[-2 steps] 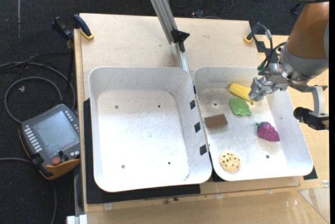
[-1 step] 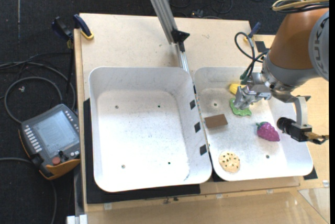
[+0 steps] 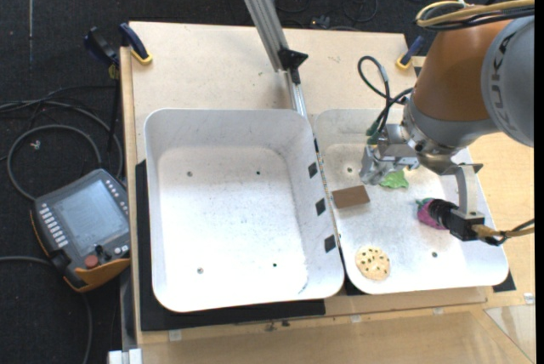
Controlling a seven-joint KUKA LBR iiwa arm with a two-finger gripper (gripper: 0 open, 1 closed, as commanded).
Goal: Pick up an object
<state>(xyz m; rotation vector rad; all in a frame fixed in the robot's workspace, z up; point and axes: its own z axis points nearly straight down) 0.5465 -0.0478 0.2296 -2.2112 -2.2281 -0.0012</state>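
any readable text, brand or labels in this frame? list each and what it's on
"KUKA", only partly legible, runs along the grey arm casing at the right edge.
The teach pendant on the floor at left has a screen and buttons; any text there is too small and blurred to read.
The black tabs on the bin divider show no legible marks.
Nothing readable on the cookie or the brown block.
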